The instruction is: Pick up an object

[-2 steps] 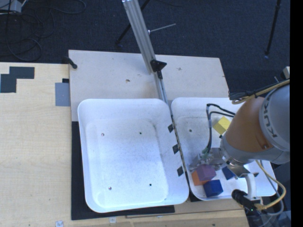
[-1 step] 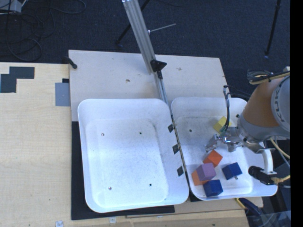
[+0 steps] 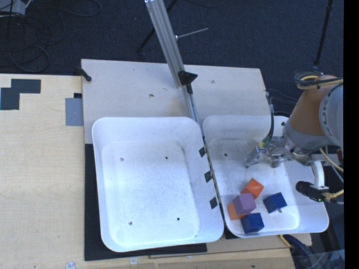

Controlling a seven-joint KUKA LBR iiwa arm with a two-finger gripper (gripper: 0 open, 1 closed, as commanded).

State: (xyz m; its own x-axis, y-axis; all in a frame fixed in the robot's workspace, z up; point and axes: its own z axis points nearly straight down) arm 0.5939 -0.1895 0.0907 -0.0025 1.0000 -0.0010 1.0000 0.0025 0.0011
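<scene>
Five blocks lay clustered at the near end of the right bin (image 3: 235, 133): two orange (image 3: 254, 187), two blue (image 3: 274, 202), one purple (image 3: 244, 203). No legible writing. The gripper (image 3: 253, 158) stood apart above them over bare floor, finger state indeterminate. The left bin (image 3: 112, 129) offered open room on the counter (image 3: 129, 88)

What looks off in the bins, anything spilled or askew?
Nothing stands out. The orange cube, purple cube, and two blue cubes sit clustered inside the right bin, near its front edge.
</scene>
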